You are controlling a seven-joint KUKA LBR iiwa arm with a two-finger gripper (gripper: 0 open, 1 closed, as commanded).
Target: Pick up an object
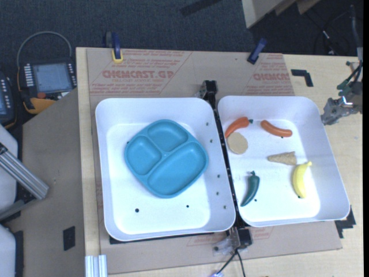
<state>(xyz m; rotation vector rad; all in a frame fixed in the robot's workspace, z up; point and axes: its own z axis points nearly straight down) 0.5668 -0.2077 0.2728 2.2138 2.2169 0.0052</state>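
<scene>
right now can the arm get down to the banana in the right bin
Probably yes. The banana lies alone near the right bin's right wall, with bare floor around it; the cone-shaped wedge just above it is the nearest thing. The end effector sits at the bin's upper right edge, nothing between.

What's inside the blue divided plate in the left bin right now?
Nothing shows in the blue plate: all three compartments look bare. The plate hides the left bin floor beneath it.
</scene>
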